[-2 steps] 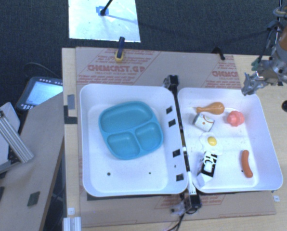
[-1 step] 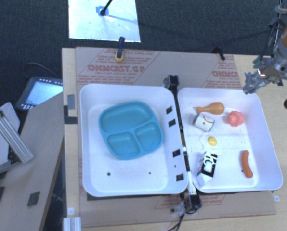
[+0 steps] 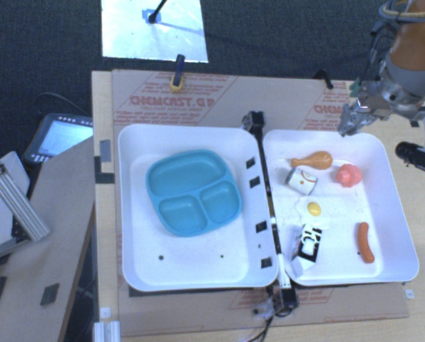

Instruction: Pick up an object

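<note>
I see open white floor along the right white plastic bin between the pink ball and orange-red sausage.

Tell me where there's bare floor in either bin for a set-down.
Left bin: a bare strip lies in front of the blue divided tray. Right bin: bare floor between the fried egg and the sausage. It is crowded around the drumstick, can and pink ball.

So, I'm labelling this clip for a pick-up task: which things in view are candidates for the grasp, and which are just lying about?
Candidates, in the right bin:
chicken drumstick
pink ball
small white can
fried egg
sausage
black-and-white carton
The gripper sits at that bin's far rim.

Lying about:
blue divided plate in the left bin
yellow clamp
</note>
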